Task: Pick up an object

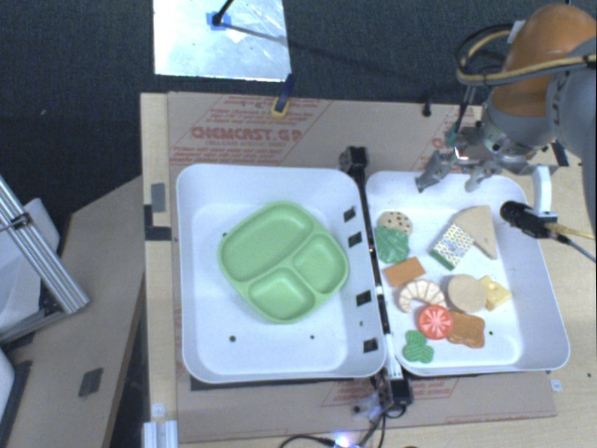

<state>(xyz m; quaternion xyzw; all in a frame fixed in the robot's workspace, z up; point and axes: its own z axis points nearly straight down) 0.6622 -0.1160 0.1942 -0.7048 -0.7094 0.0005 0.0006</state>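
Note:
My gripper (451,179) hangs over the back edge of the right bin (536,292), fingers spread open with nothing between them. Toy food lies in that bin, in front of the gripper: a chip cookie (395,221), a green leafy piece (393,245), an orange block (404,272), a patterned packet (453,245) and a tan wedge (480,229). Nearer the front are a striped shrimp-like piece (422,293), a round tan disc (465,293), a yellow cheese bit (497,294), a red tomato slice (435,321), a brown toast piece (468,330) and a small green broccoli (417,347).
The left bin (201,343) holds a green divided plate (283,261). A black divider with clips (368,259) runs between the bins. A silver sheet (222,26) lies behind the bench. Bare floor of the right bin lies just under the gripper.

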